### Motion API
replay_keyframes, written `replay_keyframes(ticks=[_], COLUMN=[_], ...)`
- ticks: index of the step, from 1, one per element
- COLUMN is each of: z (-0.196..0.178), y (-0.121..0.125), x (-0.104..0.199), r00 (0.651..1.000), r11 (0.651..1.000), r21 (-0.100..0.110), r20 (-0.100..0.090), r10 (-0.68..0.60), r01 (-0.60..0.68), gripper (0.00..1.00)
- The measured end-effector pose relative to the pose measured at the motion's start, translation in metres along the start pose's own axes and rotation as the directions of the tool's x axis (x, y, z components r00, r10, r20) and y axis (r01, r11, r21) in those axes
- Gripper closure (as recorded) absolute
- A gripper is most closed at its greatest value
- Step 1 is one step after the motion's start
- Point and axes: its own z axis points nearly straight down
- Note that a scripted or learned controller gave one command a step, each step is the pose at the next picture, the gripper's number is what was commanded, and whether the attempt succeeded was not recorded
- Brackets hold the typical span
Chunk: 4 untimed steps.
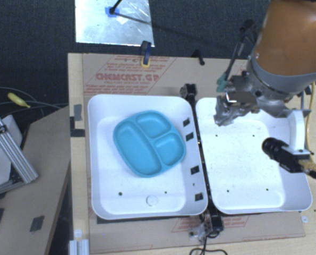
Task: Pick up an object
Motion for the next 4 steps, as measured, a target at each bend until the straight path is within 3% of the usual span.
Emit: replay_keyframes(ticks=[1,2,3,4], z=[-0.026,-0.013,-0.025,-0.021], y=[0.001,0.000,0.001,0.001], x=[0.023,0.059,0.057,0.000], r00=[1.000,1.000,1.000,1.000], r11=[1.000,1.000,1.000,1.000], r21=[-0.003,0.000,-0.005,-0.001], r20=[-0.001,-0.001,-0.002,0.001], r10=[-0.006,-0.008,-0.010,0.003], r01=[0.006,0.008,0.010,-0.003], gripper=[1.00,1.00,1.00,1.00])
